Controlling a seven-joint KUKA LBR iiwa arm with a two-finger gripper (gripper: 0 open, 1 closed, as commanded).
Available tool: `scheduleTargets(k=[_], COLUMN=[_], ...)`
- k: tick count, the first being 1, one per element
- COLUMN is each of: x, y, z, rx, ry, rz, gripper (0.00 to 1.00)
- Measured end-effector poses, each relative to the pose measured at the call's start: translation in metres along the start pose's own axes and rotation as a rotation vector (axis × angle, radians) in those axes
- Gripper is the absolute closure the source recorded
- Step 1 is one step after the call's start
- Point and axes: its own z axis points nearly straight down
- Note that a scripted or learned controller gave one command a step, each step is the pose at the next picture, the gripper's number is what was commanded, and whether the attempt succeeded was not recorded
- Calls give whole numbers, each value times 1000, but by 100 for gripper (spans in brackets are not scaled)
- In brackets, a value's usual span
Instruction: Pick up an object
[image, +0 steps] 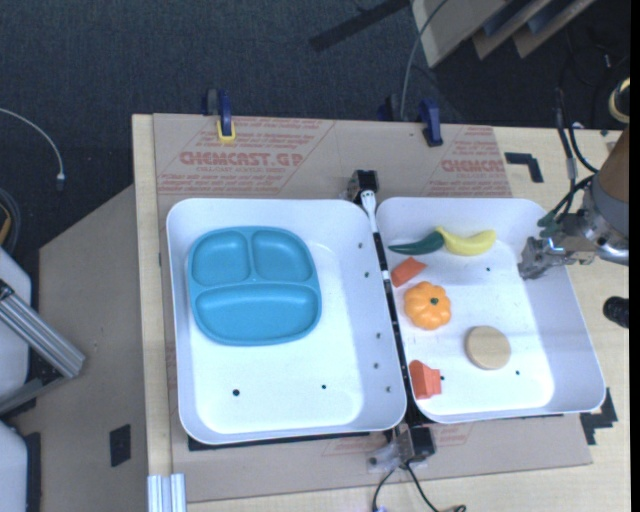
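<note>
I see a divided plate (255, 284) lying in the left bin (200, 400). In the right bin (560, 390), I find a pumpkin (427, 305) between a banana (468, 241) behind and a disc (488, 347) in front.

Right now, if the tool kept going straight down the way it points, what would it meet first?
Probably bare floor of the right bin near its right wall. The tool hangs over that spot, right of the banana. Its height above the bin is unclear from this one slanted view.

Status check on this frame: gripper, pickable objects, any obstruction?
Gripper at right bin's right edge, nothing seen between fingers. Banana, pumpkin, round disc lying free in bin. No obstruction over them.
</note>
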Motion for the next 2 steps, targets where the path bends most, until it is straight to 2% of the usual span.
scheduleTargets(k=[1,2], x=[-1,61], y=[2,-13], z=[-48,-45], rx=[1,10], ry=[0,6], rz=[-1,-5], gripper=[100,100])
